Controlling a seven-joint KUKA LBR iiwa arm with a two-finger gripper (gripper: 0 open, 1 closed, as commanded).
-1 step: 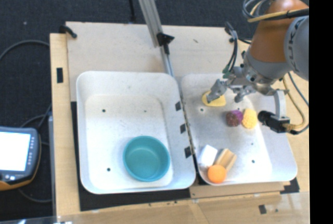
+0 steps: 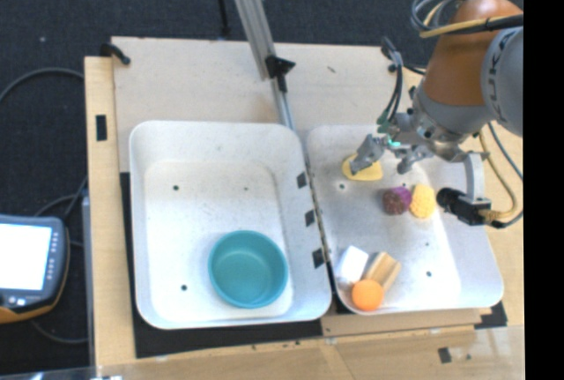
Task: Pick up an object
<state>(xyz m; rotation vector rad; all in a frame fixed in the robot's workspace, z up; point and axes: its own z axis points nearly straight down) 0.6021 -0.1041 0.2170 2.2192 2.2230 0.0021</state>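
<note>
My gripper [image 2: 386,160] hangs over the back of the right bin [image 2: 467,277], its fingers spread open with nothing between them. Its left fingertip sits right over a flat pale-yellow piece [image 2: 361,170] on the bin floor. A purple lump [image 2: 396,200] and a yellow lump [image 2: 423,202] lie side by side just in front of the gripper. At the bin's front left corner are a white block [image 2: 352,262], a tan wooden block [image 2: 382,268] and an orange ball [image 2: 367,294].
A teal bowl [image 2: 248,268] stands in the front of the left bin [image 2: 176,167]. A metal pole [image 2: 256,17] slants up from between the bins at the back. A black cable end [image 2: 463,206] hangs over the right bin near the yellow lump.
</note>
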